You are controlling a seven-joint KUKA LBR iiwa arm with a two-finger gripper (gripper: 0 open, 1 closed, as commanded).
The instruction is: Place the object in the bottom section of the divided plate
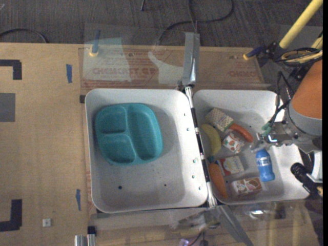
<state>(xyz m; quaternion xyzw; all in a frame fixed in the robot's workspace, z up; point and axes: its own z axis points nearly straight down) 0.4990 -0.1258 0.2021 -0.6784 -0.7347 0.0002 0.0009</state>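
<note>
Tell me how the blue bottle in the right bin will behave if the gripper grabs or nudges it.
The blue bottle lies on its side, so a nudge would probably roll it. Its smooth rounded body may slip between fingers. It looks small and likely light, so the juice carton nearby might stop it.

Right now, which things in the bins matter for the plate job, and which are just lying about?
For the job:
- teal divided plate in the left bin
- gripper, over the right bin
- whichever item gets picked; can't tell which

Lying about, all in the right bin:
- banana
- blue bottle
- juice carton
- patterned box
</note>
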